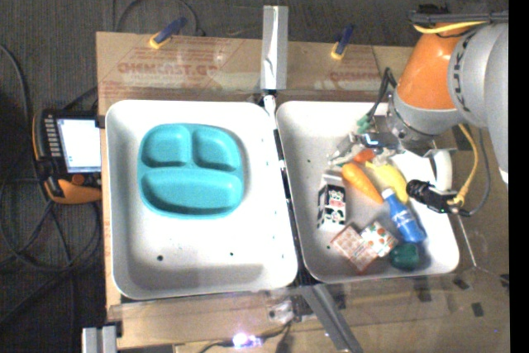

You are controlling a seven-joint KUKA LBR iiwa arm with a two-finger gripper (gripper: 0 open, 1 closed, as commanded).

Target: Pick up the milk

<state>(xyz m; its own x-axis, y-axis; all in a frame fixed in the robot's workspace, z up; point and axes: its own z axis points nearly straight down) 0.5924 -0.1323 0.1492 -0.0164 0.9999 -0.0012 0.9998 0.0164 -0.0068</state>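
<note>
Currently, the milk (pixel 331 207), a small carton with black-and-white cow markings, is lying in the right bin (pixel 307 248) near its left wall, just left of the orange carrot (pixel 362 180). A red-and-white box (pixel 361 245) is sitting just below it, with a blue bottle (pixel 402 219) and a green item (pixel 405 256) further right. The gripper (pixel 374 136) is hanging over the upper part of the same bin, above the carrot's top end and apart from the milk; whether it is spread or closed cannot be told, and nothing is seen in its grasp. The step in hand is judged to be the approach, with no pick made yet. The next move is calling for travel toward the bin's left wall and a descent onto the carton, keeping clear of the carrot and the box that are crowding it. The left bin (pixel 124 260) is carrying a teal divided tray (pixel 193 169). Both bins are resting on a brown bench (pixel 198 66) bearing blue clamps, over dark carpet strewn with cables; a handheld pendant (pixel 70 153) is lying at the left.
</note>
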